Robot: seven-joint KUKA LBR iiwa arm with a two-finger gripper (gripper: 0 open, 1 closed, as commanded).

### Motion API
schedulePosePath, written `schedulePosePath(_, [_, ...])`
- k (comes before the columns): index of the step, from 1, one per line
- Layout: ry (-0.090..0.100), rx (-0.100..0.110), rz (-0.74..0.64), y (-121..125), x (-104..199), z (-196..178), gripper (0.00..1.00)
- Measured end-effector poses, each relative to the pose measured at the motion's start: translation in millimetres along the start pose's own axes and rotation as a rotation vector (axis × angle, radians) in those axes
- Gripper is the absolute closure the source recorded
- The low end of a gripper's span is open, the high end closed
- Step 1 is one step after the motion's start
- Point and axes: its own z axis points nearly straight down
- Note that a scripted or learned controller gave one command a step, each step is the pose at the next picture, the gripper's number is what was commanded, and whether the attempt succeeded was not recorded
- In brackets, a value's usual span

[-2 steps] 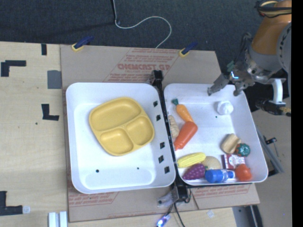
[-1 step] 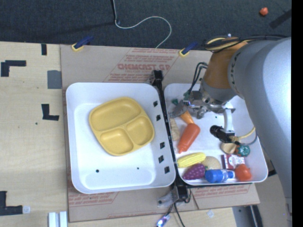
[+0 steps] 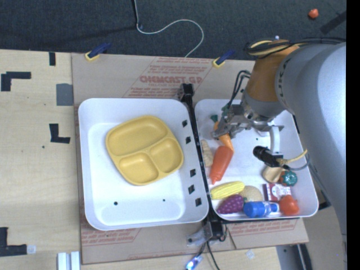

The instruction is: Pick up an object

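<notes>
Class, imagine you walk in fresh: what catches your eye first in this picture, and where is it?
The yellow divided plate lies alone in the left bin. The right bin holds a cluster of toy food: an orange carrot, with corn and grapes near the front. The grey arm's tool hangs just above the carrot's top.

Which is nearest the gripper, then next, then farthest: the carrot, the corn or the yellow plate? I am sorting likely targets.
Measured from the gripper in the camera view:
1. Carrot, right bin, just below the gripper.
2. Corn, right bin, lower down, beyond the carrot.
3. Yellow plate, across the divider in the left bin.
</notes>
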Motion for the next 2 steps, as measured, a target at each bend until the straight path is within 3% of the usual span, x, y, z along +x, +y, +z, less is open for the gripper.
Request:
schedulePosePath(1, [0.004, -0.008, -0.007, -57.5, 88.5, -95.7, 1.0])
schedulePosePath(2, [0.002, -0.002, -0.004, -65.8, 143.8, -127.1, 1.0])
